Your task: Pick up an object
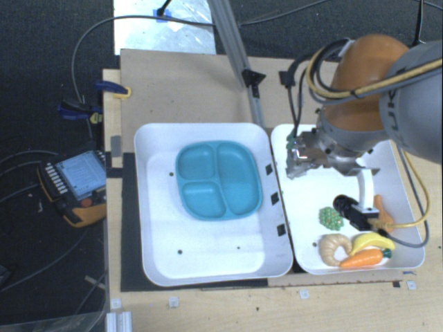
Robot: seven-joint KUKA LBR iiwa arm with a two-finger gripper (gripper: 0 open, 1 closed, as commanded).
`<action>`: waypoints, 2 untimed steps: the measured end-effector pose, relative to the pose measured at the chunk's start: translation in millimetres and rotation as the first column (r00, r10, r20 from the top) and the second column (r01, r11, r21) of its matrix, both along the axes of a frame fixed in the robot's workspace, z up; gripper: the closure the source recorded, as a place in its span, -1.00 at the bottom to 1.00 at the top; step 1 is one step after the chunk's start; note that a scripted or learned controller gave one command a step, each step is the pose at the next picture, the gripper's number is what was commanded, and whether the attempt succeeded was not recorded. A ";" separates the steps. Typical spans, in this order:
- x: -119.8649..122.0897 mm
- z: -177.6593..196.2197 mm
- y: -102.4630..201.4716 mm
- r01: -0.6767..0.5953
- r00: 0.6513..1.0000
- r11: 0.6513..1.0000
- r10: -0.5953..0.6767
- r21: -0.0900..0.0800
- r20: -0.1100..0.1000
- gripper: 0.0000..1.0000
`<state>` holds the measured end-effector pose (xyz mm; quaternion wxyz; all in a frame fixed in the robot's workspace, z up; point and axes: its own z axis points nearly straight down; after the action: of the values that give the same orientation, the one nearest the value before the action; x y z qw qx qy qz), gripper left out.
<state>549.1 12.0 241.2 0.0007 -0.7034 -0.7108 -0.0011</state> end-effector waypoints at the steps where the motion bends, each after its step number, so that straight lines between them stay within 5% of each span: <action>1: -10.9 1.2 45.3 0.000 1.000 1.000 0.000 0.000 -0.001 1.00; 2: -36.0 -15.6 97.6 0.000 1.000 1.000 0.000 0.000 -0.002 1.00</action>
<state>513.1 109.6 225.6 0.0016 -0.7033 -0.7109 -0.0003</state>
